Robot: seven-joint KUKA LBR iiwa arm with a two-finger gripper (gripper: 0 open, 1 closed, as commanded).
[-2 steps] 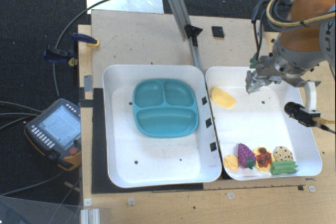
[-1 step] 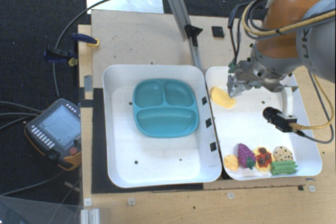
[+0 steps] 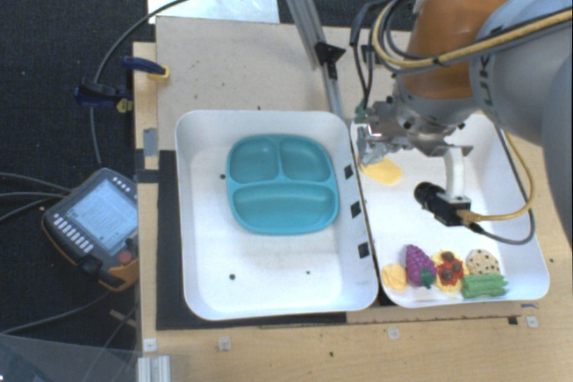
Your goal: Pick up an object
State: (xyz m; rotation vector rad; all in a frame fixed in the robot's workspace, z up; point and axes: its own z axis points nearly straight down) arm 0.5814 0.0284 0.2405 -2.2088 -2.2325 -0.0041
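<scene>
Near the upper left corner of the right bin (image 3: 528, 219), just under the arm's wrist, lies a flat yellow piece of toy food (image 3: 385, 172), the likeliest target; it rests on the bin floor close to the wall shared with the left bin (image 3: 201, 219). The gripper (image 3: 369, 143) sits directly above and slightly left of it, at the piece's upper edge, but the wrist and its cabling cover the tip, so I cannot tell whether it is spread, closed or touching the piece. Nothing shows as lifted, so I judge the pick not yet made: the grasp itself and the raise are both left to do. Lower in the same bin, along its bottom edge, a row of other toy foods offers alternatives: a small yellow piece (image 3: 394, 276), a purple bunch of grapes (image 3: 417, 265), a round pizza-like piece (image 3: 448, 268), a chocolate-chip cookie (image 3: 483, 261) and a green vegetable (image 3: 484, 284). A black cylindrical fitting (image 3: 439, 201) hangs off the arm between the two groups. A teal divided plate (image 3: 283, 184) lies in the left bin. At the frame's left edge sits a teach pendant (image 3: 94, 224) with a lit screen, its text too small to read; no brand, label or writing is legible anywhere.
</scene>
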